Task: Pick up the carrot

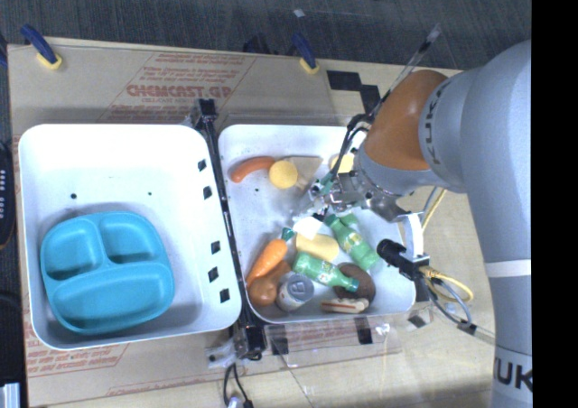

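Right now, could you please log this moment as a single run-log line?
task: pick up carrot | carrot: lying in right bin, near its left wall, not held | gripper: over right bin, right of lemon | fingers: cannot tell

Glossy plastic tray (107, 273), matt carrot (267, 258)

Red block print "CHEMCAST GP" read on the brown cardboard sheet (172, 81) under the two bins, along its far edge above the left white bin; smaller red lines around it too fine to read. More red print on the same sheet's near edge, below the bins, illegible. White letters "KU", cut off by the frame, seen on the grey arm casing (513, 372) at lower right. Labels on the green bottles too small to read.
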### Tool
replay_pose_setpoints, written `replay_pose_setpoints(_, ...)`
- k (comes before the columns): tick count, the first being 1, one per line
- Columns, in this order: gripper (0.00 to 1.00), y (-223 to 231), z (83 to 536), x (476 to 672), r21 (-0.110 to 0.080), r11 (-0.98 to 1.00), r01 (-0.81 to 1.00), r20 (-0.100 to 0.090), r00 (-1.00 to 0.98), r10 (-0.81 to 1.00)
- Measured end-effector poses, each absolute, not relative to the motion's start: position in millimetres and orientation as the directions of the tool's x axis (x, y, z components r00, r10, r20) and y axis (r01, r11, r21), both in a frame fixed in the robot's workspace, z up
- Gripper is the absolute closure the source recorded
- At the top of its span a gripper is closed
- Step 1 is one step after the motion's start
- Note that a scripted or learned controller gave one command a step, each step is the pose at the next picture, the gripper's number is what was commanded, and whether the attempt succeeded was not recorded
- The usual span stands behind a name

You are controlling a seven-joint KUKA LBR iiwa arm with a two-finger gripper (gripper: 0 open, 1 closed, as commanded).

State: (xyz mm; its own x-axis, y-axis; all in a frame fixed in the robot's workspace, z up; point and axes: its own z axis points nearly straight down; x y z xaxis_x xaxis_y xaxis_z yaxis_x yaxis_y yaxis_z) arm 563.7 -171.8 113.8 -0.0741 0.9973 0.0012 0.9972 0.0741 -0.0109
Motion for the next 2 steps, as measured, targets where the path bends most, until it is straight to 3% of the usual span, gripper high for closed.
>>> replay_pose_setpoints(1, 0.0, -125.7, 90.2, 509.7, -0.01, 0.041, 0.999, 0.002, -0.041, 0.999)
replay_pose_setpoints(2, 0.0, -99.5, 94.5, 482.5, 0.016, -0.395, 0.919, 0.002, 0.395, 0.919)
